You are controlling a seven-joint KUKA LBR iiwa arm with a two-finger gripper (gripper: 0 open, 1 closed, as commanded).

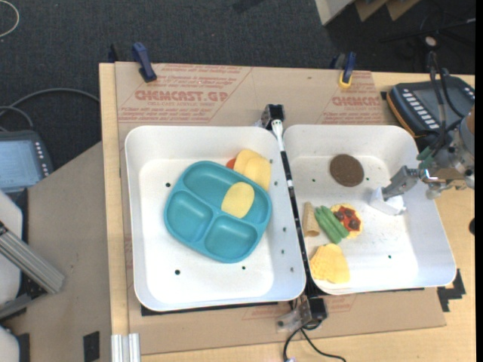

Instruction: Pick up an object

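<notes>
Over the right bin (423, 225) the pincer (394, 189) hangs low, grip state unclear.

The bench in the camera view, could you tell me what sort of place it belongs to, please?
Probably a robotics lab test bench: two white bins side by side on a clamped board, toy food such as a brown patty and a teal tray, and a gripper reaching in.

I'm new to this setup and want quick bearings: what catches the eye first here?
The teal divided tray dominates the left bin, tilted, with a pale yellow piece in one compartment. In the right bin, a brown disc lies near the back, with green beans and a yellow item toward the front. The gripper hangs over that bin's right side.
</notes>
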